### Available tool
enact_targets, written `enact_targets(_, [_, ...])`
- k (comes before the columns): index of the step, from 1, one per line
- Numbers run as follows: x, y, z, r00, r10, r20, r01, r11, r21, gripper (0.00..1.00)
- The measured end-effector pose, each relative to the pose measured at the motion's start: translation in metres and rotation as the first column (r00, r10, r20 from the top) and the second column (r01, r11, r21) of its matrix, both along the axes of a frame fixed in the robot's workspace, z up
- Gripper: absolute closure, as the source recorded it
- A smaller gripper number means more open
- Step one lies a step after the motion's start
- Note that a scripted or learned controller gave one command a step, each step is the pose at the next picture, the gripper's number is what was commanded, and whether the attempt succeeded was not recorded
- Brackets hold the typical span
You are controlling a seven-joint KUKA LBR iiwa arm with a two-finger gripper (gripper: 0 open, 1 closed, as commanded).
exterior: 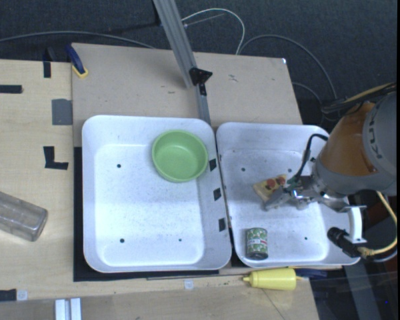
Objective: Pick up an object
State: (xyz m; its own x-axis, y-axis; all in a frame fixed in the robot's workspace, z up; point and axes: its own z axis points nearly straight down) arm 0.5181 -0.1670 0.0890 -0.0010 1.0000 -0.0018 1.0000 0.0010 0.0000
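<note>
Snack-like flat object (269, 187), tan with red markings, looked the likeliest target: it lay on the floor of the right bin (253, 142), just to the view's left of the claw (275, 201) and apparently touching or almost touching its tips. Nearest the camera's lower edge, a yellow bottle (272, 279) lay on its side on the tabletop (133, 79), just outside the right bin's front rim. Just beyond that rim, inside the bin, a small green can (257, 243) stood apart from the claw. Further up came the claw itself, reaching in from the right on the grey arm with its orange band (343, 145), low over the bin floor. Whether its fingers were apart or together could not be told at this size, and nothing could be seen gripped between them. The flat object's long axis seemed to run slantwise, roughly from lower left to upper right, though it was too small to be sure. My judgement: the coming move turned on that short leftward offset, a slight shift toward the object before closing. In the left bin (107, 199), farther across, a green bowl (179, 155) sat near the dividing wall, well apart from the claw.
</note>
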Motion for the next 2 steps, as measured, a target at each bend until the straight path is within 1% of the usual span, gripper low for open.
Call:
enact_targets(1, [0.0,0.001,0.011,1.0,0.001,-0.001,-0.001,1.0,0.003,1.0])
enact_targets(2, [0.011,0.005,0.063,1.0,0.001,0.003,-0.001,1.0,0.001,1.0])
